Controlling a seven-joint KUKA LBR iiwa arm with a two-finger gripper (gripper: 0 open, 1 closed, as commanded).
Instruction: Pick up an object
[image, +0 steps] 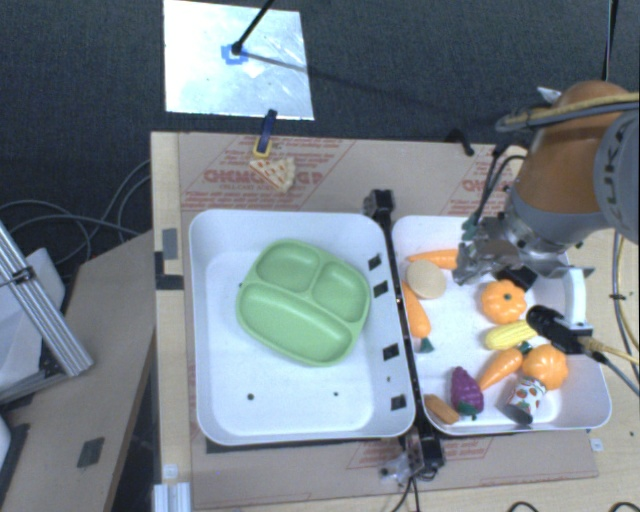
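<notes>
camera view: fixed overhead, slanted, both bins in frame
pincer (478, 262): low over the upper part of the right bin (580, 405), cannot tell its state, dark hardware blurs together
arm (575, 165): grey with orange band, comes in from the right, covers the bin's upper right corner
nearest things: orange carrot piece (434, 258) and pale round piece (427, 281) just beside the pincer on its left; small pumpkin (502, 301) just below it
likely target: my guess, the carrot piece or the pumpkin, both sit right by the pincer; nothing seen held
rest of right bin: long carrot (416, 316) along the left wall, corn (508, 335), second pumpkin (545, 365), purple eggplant-like piece (465, 389), small white carton (526, 397)
left bin (215, 400): green divided plate (304, 300), well apart from the pincer
bench (330, 165): cardboard sheet under both bins
risk 1: toys packed close, pincer coming down between them could shove the pale piece or pumpkin aside and close on air
risk 2: round plastic shapes, off-centre pinch likely squirts them out
risk 3: carrot piece lies near the bin's upper wall, may clip the rim
</notes>
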